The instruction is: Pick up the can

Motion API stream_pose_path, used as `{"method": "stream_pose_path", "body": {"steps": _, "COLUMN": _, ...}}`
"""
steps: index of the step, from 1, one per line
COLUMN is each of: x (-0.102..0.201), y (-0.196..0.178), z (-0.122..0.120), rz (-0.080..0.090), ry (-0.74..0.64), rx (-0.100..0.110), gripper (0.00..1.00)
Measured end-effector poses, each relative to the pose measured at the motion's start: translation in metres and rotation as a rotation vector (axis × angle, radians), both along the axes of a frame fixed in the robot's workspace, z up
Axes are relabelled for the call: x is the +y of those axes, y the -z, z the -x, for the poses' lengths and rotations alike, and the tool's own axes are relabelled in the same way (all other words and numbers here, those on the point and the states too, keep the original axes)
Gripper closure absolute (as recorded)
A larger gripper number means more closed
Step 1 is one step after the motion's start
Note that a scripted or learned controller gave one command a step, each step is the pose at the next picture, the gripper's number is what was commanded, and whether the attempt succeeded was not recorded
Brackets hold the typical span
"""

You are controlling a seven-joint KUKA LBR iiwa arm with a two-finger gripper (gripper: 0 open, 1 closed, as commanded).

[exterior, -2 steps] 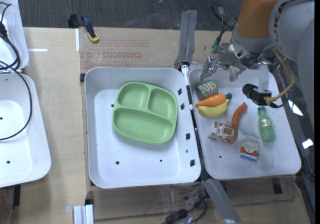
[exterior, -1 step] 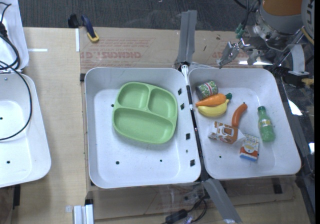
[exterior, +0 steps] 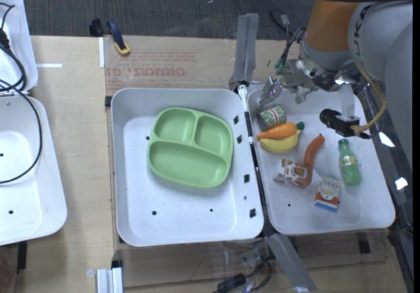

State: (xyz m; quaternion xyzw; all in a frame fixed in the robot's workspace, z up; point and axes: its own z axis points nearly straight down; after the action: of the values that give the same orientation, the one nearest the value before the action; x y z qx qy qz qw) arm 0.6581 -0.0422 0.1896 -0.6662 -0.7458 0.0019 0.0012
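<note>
The can [exterior: 272, 115] is small, with a green label, and lies tilted at the far left of the right bin [exterior: 367, 216]. It touches an orange carrot [exterior: 278, 131]. My gripper [exterior: 287, 92] hangs just beyond the can, near the bin's far wall. It is open, and its left finger [exterior: 270, 90] stands right above the can. Nothing is between the fingers.
Beside the carrot lies a yellow banana [exterior: 281, 144]. A red sausage-shaped toy [exterior: 314, 149], a green bottle [exterior: 349, 164], a snack packet [exterior: 293, 173] and a small carton [exterior: 327, 194] fill the rest of the right bin. The left bin [exterior: 131, 213] holds a green divided plate [exterior: 191, 147].
</note>
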Motion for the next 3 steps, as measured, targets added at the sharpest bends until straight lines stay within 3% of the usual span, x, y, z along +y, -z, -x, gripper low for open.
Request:
{"method": "stream_pose_path", "body": {"steps": 1, "x": 0.004, "y": -0.002, "z": 0.035, "rz": 0.000, "ry": -0.001, "rx": -0.003, "gripper": 0.00}}
{"method": "stream_pose_path", "body": {"steps": 2, "x": -0.066, "y": 0.073, "z": 0.023, "rz": 0.000, "ry": -0.048, "rx": -0.002, "gripper": 0.00}}
{"method": "stream_pose_path", "body": {"steps": 3, "x": -0.113, "y": 0.106, "z": 0.009, "rz": -0.008, "ry": 0.160, "rx": 0.043, "gripper": 0.00}}
